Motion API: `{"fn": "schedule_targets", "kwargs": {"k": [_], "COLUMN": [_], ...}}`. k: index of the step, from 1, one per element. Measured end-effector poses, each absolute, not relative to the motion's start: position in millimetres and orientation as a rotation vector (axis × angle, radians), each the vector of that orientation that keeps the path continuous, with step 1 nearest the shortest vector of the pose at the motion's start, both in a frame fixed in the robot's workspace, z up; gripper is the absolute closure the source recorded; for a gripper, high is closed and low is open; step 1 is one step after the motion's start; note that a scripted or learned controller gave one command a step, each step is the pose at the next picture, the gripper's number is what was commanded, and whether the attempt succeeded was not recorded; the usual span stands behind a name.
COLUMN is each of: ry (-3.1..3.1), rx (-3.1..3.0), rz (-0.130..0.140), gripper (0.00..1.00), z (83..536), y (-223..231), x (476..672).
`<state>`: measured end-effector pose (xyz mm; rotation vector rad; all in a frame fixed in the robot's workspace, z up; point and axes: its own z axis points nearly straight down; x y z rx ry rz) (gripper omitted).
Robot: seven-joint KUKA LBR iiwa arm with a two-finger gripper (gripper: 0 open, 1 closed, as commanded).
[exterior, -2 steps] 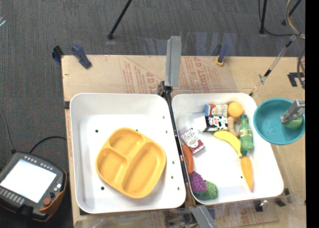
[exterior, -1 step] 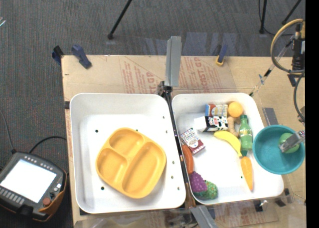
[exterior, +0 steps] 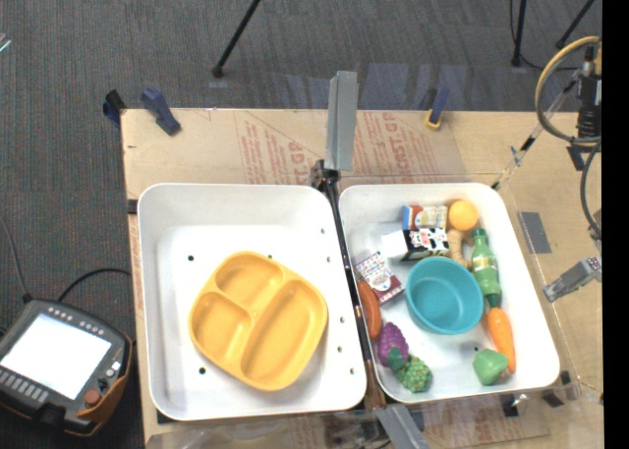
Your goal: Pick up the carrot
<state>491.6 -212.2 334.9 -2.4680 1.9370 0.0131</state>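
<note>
Take the teal bowl [exterior: 444, 295] in the right bin [exterior: 373, 221] as your reference. The carrot [exterior: 501, 332] lies just off the bowl's lower right, close to its rim, with its long axis running roughly up and down the view and nothing lying on top of it. Just below the carrot, you'll see a green toy vegetable [exterior: 489, 366] almost touching its lower end. A green bottle [exterior: 484, 265] lies against the bowl's upper right, and above that sits a round yellow-orange fruit [exterior: 462, 214]. Two small printed cartons [exterior: 426, 231] stand just above the bowl, to the left of the fruit. To the bowl's left you have a small red-and-white packet [exterior: 378, 275], with a reddish sausage-shaped piece [exterior: 371, 309] under it along the bin wall. Below and left of the bowl are a purple grape bunch [exterior: 393, 342] and a green bunch [exterior: 415, 373], nearly touching each other. Well to the bowl's left, in the left bin [exterior: 157, 241], a yellow divided plate [exterior: 258, 319] lies flat. As for the gripper, you cannot tell from this view whether it is released or clenched.
</note>
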Motion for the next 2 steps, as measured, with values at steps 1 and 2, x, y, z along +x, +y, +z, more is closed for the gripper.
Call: {"fn": "schedule_targets", "kwargs": {"k": [1, 2], "ry": [2.014, 2.015], "rx": [-2.410, -2.409], "rz": [0.029, 0.032], "gripper": [0.00, 0.00], "z": [230, 98], "y": [-200, -181], "x": [474.8, 532.4]}}
